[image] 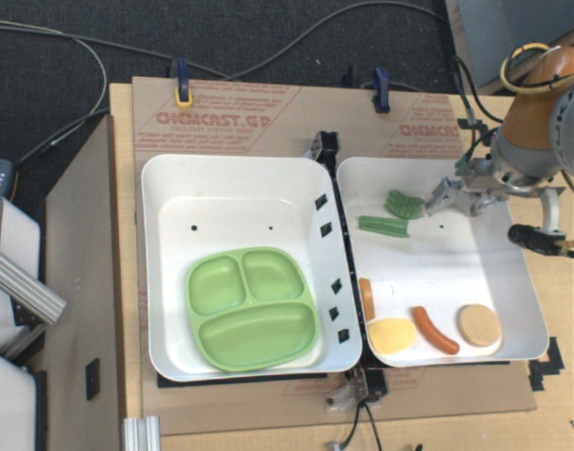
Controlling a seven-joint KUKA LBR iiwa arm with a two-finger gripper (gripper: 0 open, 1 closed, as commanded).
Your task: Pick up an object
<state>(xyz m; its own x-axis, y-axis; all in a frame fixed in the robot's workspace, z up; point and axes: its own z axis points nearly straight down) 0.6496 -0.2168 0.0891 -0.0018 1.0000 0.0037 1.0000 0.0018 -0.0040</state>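
Green toy vegetables: two pieces lie in the right bin [512,294], upper left part of its floor. A bumpy darker green piece [403,203] sits just above a long smooth green pod [383,225]; the two look to be touching or very nearly so.
Gripper: gripper [443,195] sits just right of the bumpy green piece, low over the far part of the right bin. Nothing visible between its fingers. Whether they are apart or together: cannot tell, too small and cluttered at this slant.
Arm: grey arm [535,148] with orange band reaches in from the right, wrist above the right bin's far right corner.
Other items, right bin: near edge holds a yellow flat piece [392,334], a red-orange sausage [436,330] lying at a slant just beside it, and a round tan disc [478,325] further right. A narrow orange strip [366,300] lies against the left wall, just above the yellow piece. All well apart from the gripper.
Left bin: left bin [174,205] holds a green divided tray [252,305] with three compartments, set toward the near side.
Bench: brown cardboard sheet [268,111] under both bins, held at the far edge by two blue clamps [182,81]. Black cables [268,50] run across the dark floor beyond.
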